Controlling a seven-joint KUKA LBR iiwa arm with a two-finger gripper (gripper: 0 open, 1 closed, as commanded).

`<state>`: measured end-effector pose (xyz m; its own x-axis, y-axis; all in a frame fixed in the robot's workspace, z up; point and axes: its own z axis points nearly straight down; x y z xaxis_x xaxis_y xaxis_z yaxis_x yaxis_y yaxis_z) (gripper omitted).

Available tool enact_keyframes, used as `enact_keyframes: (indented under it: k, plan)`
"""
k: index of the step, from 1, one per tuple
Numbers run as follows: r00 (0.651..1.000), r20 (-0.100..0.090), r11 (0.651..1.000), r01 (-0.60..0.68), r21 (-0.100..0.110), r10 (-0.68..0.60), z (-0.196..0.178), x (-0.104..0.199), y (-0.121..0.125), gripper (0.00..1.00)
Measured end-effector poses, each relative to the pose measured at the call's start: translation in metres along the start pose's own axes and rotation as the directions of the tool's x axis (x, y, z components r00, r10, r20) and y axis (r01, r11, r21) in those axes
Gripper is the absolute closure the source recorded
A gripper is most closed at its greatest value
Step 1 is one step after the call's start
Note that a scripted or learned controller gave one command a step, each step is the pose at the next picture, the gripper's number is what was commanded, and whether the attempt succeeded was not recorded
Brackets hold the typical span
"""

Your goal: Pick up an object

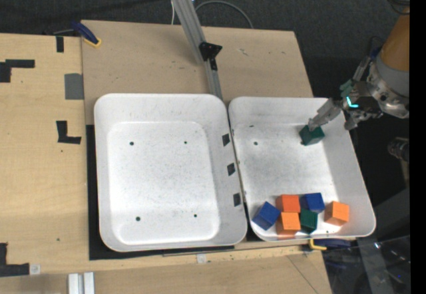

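Camera view: tool (318,124) over upper part of right white bin (346,153), finger state cannot tell. Dark green block (311,135) right at tool tip, grasp unconfirmed. Well below tool, cluster of matte cubes: blue (266,214), orange (289,203), blue (312,202), orange (337,212). No legible writing. Plywood tabletop (133,53).

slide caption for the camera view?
Pincer at a green block in the right bin; six blocks clustered below.

White speckled bins (160,173) hold blue (266,214), orange (289,203) and dark green blocks (311,134) on a tan bench (40,153).
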<state>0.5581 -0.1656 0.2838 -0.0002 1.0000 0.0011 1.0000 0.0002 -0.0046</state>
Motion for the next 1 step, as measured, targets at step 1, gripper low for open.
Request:
enact_keyframes:
  k: [1]
  plan:
    - [1.000,0.001,1.000,0.002,-0.004,-0.002,-0.0020,0.0000,0.0007,0.00]
